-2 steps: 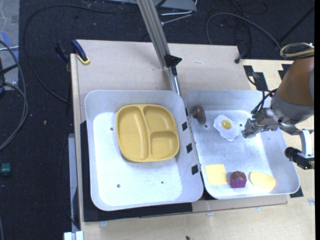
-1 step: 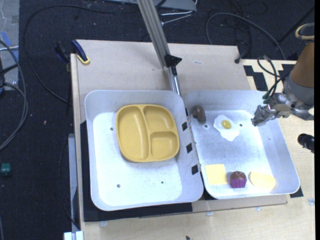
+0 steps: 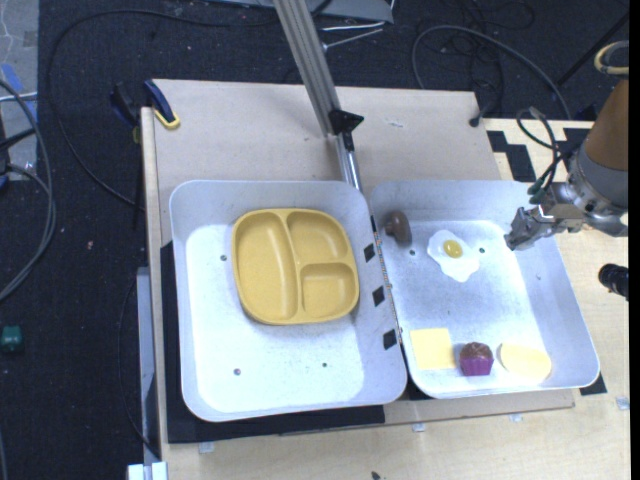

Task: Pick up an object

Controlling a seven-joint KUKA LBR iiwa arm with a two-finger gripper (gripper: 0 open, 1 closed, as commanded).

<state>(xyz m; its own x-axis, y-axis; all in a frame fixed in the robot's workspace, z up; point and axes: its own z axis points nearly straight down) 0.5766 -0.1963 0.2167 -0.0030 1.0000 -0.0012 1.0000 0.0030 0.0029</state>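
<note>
Matt yellow plastic tray (image 3: 295,266), smooth white bins (image 3: 205,368), pale wooden bench (image 3: 250,133), glossy plastic fried egg (image 3: 452,254).

A light wooden bench (image 3: 250,133) fills the middle of the frame, with dark floor (image 3: 70,268) around it at the left and top. Two shallow white bins lie directly on it, side by side: the left bin (image 3: 210,368) at the centre-left and the right bin (image 3: 550,308) at the centre-right, their inner edges touching. A blue and yellow clamp (image 3: 160,103) sits at the bench's upper left corner.
</note>
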